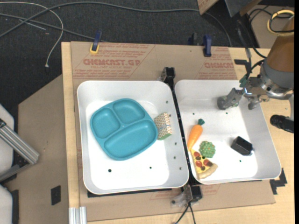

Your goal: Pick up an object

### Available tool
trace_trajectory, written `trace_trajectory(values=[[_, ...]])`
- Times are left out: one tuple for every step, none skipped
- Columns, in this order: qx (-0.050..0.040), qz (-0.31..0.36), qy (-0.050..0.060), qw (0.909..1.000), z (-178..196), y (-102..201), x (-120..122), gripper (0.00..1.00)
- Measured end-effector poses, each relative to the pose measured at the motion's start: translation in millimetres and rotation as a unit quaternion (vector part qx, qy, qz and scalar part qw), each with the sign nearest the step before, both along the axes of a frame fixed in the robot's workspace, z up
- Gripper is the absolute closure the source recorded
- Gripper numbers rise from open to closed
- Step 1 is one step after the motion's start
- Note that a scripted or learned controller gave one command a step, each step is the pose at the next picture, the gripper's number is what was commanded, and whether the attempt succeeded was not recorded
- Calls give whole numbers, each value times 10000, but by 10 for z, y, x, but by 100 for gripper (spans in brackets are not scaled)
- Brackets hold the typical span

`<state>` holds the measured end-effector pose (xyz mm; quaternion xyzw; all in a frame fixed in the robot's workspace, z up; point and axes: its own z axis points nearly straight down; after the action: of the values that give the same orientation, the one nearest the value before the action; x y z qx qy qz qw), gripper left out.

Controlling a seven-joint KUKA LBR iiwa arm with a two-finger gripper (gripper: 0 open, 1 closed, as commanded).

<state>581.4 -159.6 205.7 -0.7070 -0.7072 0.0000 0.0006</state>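
Observation:
In the right bin lie an orange carrot, a green broccoli piece, a pizza slice and a small black block. The left bin holds a blue divided plate with a small patterned block against its right rim. My gripper hangs over the upper part of the right bin. It is open, its two grey fingers spread wide with nothing between them. It stands above and to the right of the carrot, well apart from every object.
The arm's orange band enters from the upper right over the bin's far corner. A black divider runs between the bins. Clamps and cardboard edging frame the bench behind them.

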Motion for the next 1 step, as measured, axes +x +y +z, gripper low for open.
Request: trace_trajectory(values=[[3, 1, 14, 10000, -417, 12, 38, 0]])
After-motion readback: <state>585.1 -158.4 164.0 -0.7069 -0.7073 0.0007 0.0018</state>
